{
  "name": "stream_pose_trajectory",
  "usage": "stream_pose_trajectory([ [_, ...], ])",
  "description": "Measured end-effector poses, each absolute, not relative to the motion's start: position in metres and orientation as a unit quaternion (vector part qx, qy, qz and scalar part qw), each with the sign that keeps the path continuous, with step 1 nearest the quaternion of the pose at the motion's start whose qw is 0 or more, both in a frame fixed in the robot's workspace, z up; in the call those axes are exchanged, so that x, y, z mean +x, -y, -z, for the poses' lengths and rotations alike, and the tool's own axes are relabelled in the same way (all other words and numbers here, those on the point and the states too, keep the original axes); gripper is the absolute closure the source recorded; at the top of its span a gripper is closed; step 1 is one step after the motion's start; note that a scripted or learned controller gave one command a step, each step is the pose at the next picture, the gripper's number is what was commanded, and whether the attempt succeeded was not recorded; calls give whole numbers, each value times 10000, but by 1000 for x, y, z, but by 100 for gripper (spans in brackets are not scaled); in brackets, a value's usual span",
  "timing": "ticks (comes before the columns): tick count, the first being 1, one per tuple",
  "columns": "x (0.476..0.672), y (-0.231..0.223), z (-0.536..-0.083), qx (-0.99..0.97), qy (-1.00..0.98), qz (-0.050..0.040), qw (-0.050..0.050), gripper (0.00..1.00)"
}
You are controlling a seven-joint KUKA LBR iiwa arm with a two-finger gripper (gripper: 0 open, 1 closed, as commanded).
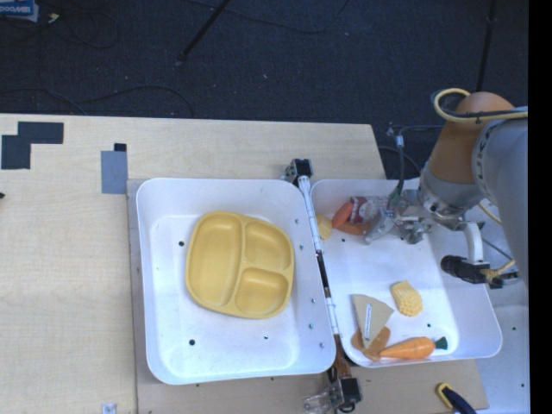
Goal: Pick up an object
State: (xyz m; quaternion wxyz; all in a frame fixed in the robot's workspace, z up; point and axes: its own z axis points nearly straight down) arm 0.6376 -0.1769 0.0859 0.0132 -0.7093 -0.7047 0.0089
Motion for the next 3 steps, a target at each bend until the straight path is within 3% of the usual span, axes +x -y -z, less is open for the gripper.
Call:
stream_pose_trajectory([
  [1, 549, 214, -88, -7077, 7065, -6, 10, 0],
  [2, 506, 199, -89, -7071, 7072, 5, 6, 0],
  [3, 578, 140, -112, -7066, 7076, -3, 13, 0],
])
